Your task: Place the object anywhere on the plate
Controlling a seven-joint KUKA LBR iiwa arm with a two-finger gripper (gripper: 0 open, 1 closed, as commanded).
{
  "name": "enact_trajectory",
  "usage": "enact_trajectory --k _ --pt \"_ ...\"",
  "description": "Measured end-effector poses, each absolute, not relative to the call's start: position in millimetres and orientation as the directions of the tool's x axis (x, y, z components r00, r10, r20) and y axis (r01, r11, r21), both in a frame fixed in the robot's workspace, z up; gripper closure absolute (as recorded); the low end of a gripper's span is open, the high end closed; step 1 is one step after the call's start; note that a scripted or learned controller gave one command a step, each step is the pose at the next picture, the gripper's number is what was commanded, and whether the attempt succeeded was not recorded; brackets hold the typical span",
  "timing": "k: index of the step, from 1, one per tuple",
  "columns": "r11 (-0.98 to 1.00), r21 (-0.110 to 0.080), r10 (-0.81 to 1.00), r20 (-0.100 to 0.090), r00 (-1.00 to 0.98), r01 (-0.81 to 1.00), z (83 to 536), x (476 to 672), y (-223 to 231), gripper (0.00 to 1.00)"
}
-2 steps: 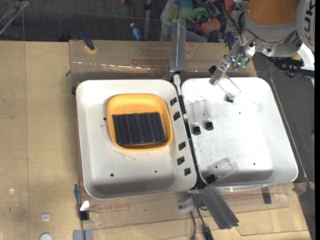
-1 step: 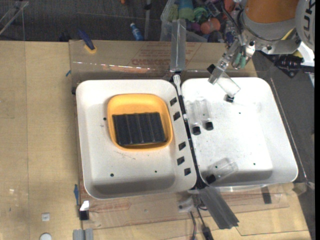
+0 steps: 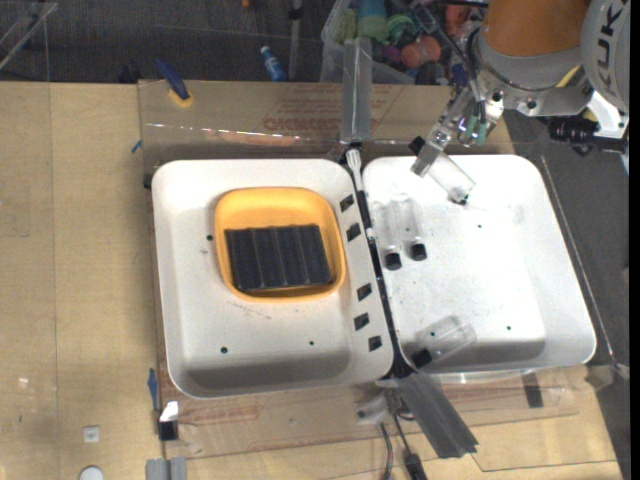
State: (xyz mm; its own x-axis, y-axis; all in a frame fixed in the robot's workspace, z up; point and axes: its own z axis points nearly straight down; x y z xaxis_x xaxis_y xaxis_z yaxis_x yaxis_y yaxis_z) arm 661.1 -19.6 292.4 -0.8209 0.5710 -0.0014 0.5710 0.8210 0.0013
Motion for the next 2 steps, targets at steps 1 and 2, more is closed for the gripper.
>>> enact_trajectory --k 1,2 --pt "0.852 0.004 0.523 -0.007 -0.852 0.523 305.8 659.6 -19.9 1.0" --pt "0.885 0.001 0.466 -0.002 -0.885 0.466 282.8 660.4 -36.5 1.0"
